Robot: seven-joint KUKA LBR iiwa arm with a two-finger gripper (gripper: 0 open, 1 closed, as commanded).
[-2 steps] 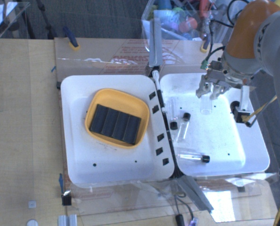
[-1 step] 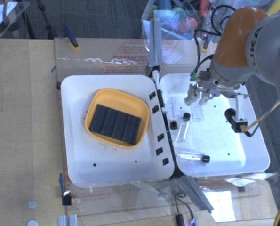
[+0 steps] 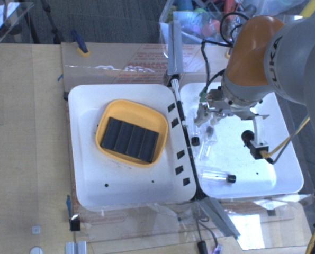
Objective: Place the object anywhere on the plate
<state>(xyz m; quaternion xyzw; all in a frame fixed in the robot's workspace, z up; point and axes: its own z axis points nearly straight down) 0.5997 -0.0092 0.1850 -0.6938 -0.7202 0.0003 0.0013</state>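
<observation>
A yellow square plate [image 3: 108, 115] sits in the left bin [image 3: 83, 189]. A black ribbed slab [image 3: 131, 138] lies flat on the plate, covering most of its floor. My gripper [image 3: 205, 132] hangs over the left part of the right bin [image 3: 284, 179], close to the divider between the bins and well to the right of the plate. Nothing can be made out held in it. A small clear tube with a black cap [image 3: 219, 177] lies on the right bin's floor, in front of the gripper.
A small black piece [image 3: 195, 141] lies by the divider, under the gripper. A black and yellow fitting [image 3: 254, 145] hangs from the arm over the right bin. A clear box of coloured items [image 3: 210, 4] stands behind the bins.
</observation>
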